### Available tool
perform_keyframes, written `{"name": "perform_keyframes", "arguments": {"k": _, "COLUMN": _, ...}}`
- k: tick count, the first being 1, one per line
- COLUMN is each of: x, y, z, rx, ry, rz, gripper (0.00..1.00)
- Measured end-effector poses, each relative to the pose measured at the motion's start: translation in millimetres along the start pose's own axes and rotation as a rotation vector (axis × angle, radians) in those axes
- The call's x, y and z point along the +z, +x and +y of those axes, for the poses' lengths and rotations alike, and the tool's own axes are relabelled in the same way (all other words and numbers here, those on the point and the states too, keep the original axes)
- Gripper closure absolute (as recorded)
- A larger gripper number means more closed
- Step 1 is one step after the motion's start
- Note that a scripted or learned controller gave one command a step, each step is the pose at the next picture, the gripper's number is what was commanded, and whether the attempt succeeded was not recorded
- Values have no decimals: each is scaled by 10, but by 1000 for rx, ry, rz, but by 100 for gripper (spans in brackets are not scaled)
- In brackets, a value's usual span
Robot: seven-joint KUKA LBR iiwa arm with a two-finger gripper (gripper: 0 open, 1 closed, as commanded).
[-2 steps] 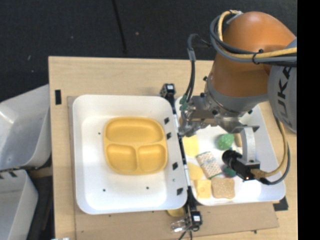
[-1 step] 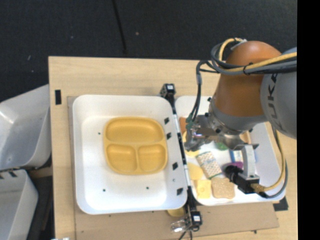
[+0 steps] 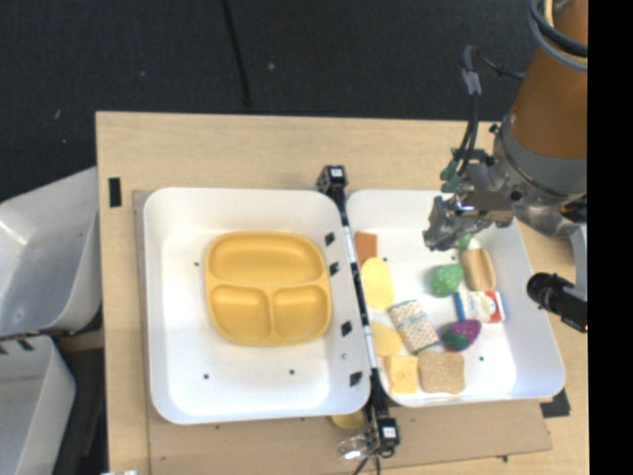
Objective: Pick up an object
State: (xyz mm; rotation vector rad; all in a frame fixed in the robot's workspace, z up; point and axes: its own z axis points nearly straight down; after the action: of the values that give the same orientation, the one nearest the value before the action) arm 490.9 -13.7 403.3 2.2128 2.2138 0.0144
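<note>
From where I stand, the wooden tabletop [image 3: 247, 137] carries two shallow white bins side by side. The left bin [image 3: 178, 364] holds a yellow divided plate [image 3: 267, 287], lying flat near its middle with three compartments facing up.

The right bin [image 3: 524, 364] holds the small things. Along its left wall sits an orange block [image 3: 367, 243], and just below that a pale yellow banana-shaped piece [image 3: 377, 283]. Next down is a patterned packet [image 3: 412, 325], tilted, with a yellow wedge [image 3: 387, 340] beside it and a yellow cracker-like square [image 3: 403, 373] below. A toast-coloured slice [image 3: 441, 372] lies at the bin's near edge. A purple bunch of grapes [image 3: 461, 334] rests just right of the packet, touching a small red-and-white carton [image 3: 482, 308]. Above them lie a green round item [image 3: 445, 280] and a tan cylinder [image 3: 478, 267], close together.

The grey arm comes in from the right, its orange band [image 3: 554, 77] high up. The gripper [image 3: 450, 228] hangs over the upper part of the right bin, just above the green round item and the tan cylinder. Its dark fingers blur into the wrist hardware, so I cannot tell how wide they stand, and I see nothing between them.
</note>
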Motion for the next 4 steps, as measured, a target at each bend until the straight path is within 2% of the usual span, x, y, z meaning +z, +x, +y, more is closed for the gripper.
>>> {"name": "perform_keyframes", "arguments": {"k": 1, "x": 1054, "y": 406, "z": -36, "rx": -7, "ry": 24, "rz": 1, "gripper": 100}}
{"name": "perform_keyframes", "arguments": {"k": 2, "x": -219, "y": -63, "z": 3, "rx": 3, "ry": -1, "rz": -1, "gripper": 100}}
{"name": "perform_keyframes", "arguments": {"k": 3, "x": 1033, "y": 466, "z": -36, "rx": -6, "ry": 26, "rz": 1, "gripper": 100}}
{"name": "perform_keyframes", "arguments": {"k": 4, "x": -144, "y": 141, "z": 1, "rx": -3, "ry": 0, "rz": 1, "gripper": 100}}
